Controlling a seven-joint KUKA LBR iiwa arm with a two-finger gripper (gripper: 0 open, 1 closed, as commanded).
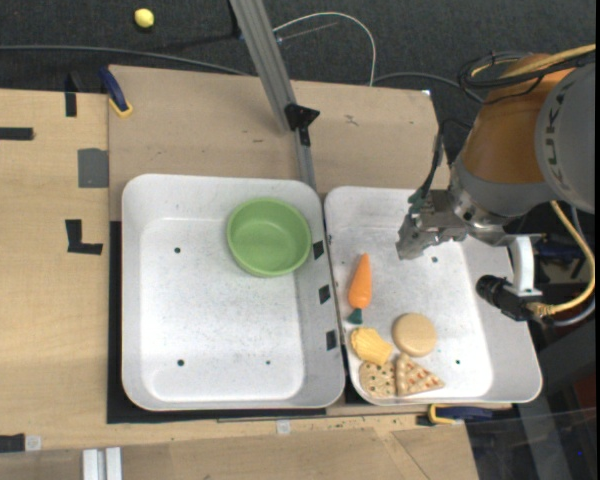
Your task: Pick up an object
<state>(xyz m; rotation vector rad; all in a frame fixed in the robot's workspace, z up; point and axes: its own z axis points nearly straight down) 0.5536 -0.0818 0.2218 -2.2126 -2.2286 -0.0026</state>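
Carrot [360, 282], the toy nearest the hand, is lying lengthwise in the right bin [500, 368], close to that bin's left wall and apart from the other toys. Near edge of the right bin: two crackers, a round one [377, 379] and a triangular one [417, 377], are resting side by side, touching or almost touching. Just beyond them, a yellow corn-like piece [371, 346] and a tan round biscuit [415, 334] are sitting close together; this crowding is making each a poorer target than the carrot. Middle of the bin: the carrot is pointing its green stub toward the near side. Farther back and to the right, the hand [418, 236] is hovering above bare bin floor, carrying nothing; whether it is spread or closed cannot be told from this angle. Left bin [150, 268]: a green bowl [268, 236] is standing upright at its far right corner.

Suggested technique: the hand is best brought left and nearer until it is centred over the carrot's thick orange body, turned so that it closes across the narrow width, and lowered fully before closing. Likely faults: clipping the bin wall, or pinching the tapered end and squeezing the carrot out.
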